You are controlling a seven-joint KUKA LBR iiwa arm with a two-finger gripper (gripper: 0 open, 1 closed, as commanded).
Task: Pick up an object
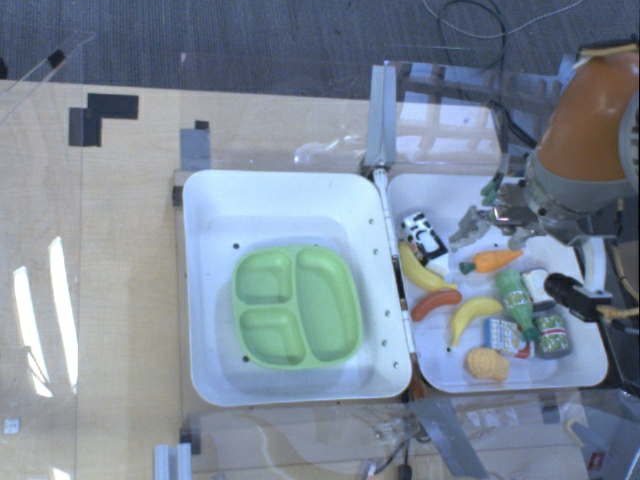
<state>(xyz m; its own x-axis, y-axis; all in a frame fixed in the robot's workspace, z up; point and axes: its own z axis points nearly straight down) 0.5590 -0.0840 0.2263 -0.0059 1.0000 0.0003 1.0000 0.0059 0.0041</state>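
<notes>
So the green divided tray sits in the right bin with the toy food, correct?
Not quite. The camera view shows the green divided tray alone in the left bin; the toy food, such as the carrot, lies in the right bin.

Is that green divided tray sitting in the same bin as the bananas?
No: the green tray lies in the left bin, while the bananas lie in the right bin.

Green tray (297, 306), orange carrot (496, 260)

The left bin (200, 268) holds a green divided tray (297, 306); the right bin (590, 363) holds toy food, with the gripper (490, 218) over its far part.
</notes>
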